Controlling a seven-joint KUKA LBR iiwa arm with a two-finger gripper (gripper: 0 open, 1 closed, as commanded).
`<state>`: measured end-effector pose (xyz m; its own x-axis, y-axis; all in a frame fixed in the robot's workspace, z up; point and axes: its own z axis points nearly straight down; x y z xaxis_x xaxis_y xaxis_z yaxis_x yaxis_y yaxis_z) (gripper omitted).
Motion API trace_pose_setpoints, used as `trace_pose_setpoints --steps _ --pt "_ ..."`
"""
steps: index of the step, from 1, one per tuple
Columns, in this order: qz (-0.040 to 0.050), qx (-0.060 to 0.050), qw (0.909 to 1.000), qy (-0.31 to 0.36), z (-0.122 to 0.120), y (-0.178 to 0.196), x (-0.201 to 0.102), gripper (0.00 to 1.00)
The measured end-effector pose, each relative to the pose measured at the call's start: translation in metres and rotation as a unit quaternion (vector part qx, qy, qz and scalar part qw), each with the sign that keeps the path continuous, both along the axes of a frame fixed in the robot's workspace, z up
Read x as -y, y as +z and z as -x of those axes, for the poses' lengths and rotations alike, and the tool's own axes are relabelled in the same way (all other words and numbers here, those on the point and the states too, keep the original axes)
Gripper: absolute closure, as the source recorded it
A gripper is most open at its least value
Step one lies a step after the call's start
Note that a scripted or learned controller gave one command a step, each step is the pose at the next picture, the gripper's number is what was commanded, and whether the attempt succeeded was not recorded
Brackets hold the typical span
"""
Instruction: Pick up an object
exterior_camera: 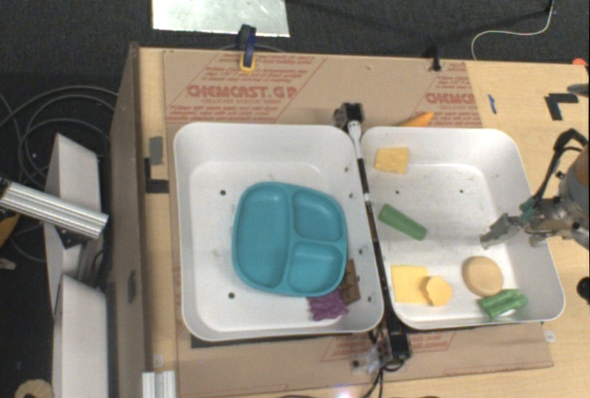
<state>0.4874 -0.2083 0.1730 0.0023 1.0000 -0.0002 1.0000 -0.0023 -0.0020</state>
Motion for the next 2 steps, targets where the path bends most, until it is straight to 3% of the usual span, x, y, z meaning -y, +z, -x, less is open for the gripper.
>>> trace_pose_setpoints --steps 1,2 --pt "-0.0003 0.003 1.0 0.006 0.0 0.038 -0.071 0.0" --pt "0.0001 0.004 1.0 0.008 -0.079 0.01 -0.153 0.0"
